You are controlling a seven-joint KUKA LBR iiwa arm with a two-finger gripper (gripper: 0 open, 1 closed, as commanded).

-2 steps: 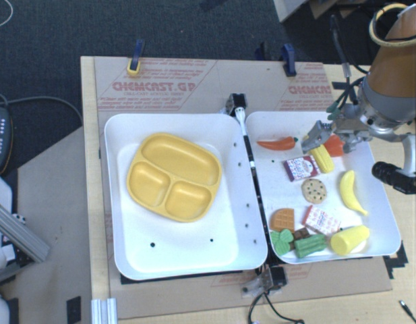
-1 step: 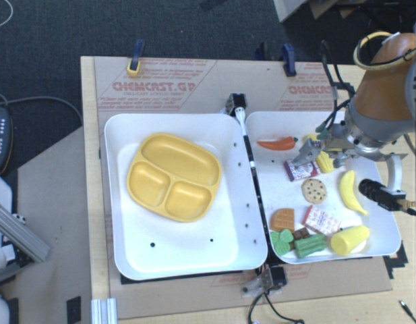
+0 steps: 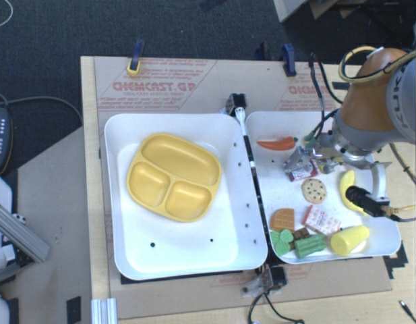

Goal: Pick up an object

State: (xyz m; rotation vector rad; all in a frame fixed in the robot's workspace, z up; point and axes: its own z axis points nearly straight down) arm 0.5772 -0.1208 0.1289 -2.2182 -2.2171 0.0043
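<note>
Two shallow white plastic bins sit side by side on a brown board. Left bin holds a glossy yellow plate, rounded, three compartments. Right bin holds small toy food: orange-red chili, long and tapered; round cookie with dark chips; toast-like brown slice; pink-white wrapper; green leafy piece; green cylinder; smooth yellow lemon-like lump; curved banana. Arm reaches in from the right, wrist tilted down over the right bin. Gripper is low near a small pink-white packet, perhaps touching it; metal clutter blurs the tips, so finger spread is unclear and any grasp can't be told.
</note>
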